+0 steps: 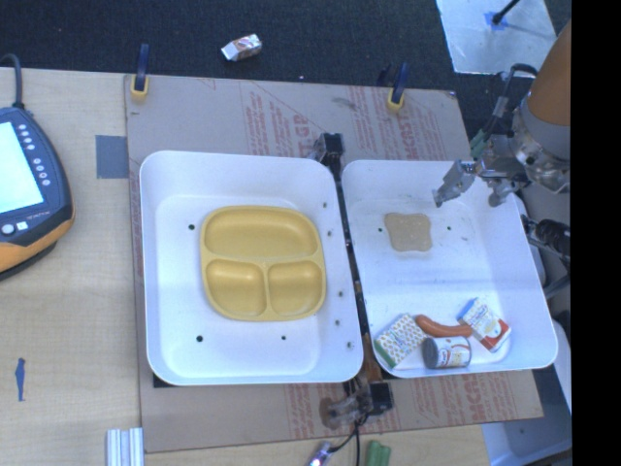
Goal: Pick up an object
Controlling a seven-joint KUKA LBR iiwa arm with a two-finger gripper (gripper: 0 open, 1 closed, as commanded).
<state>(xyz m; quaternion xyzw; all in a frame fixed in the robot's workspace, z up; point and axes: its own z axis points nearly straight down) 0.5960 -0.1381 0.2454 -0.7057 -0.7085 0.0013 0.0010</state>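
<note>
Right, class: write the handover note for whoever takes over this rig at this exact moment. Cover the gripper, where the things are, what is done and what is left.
Gripper: jaws open, holding nothing, over the far right part of the right white bin.
Things: flat tan slab lies mid-bin; green patterned packet, red sausage-shaped toy, small labelled can and blue-and-red packet cluster at the near edge.
Yellow three-compartment plate sits in the left white bin.
Done: nothing picked.
Left: grasp and lift one object.

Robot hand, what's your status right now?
Hand open, holding nothing, above right bin. Tan patch lies nearby, untouched. Nothing in the way.
</note>
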